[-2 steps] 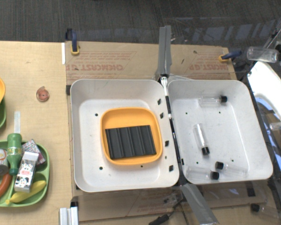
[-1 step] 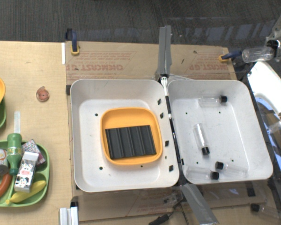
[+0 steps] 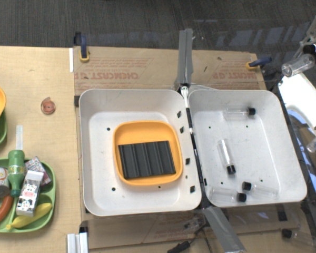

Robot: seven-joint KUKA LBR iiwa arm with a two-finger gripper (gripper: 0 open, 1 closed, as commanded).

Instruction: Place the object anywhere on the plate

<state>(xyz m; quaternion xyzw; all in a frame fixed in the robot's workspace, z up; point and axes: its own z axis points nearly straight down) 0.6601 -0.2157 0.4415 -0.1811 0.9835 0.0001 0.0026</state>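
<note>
Left bin holds the orange plate with a dark ribbed block on it. Right bin holds the clear tubes with black caps: one near top, one mid-bin with its long axis running near-vertical in view, more at the bottom edge. Arm hardware sits at far right; gripper state: can't tell. Targets lie left of it, plate further left. Cardboard reads "CHEMCAST GP" upside down.
</note>
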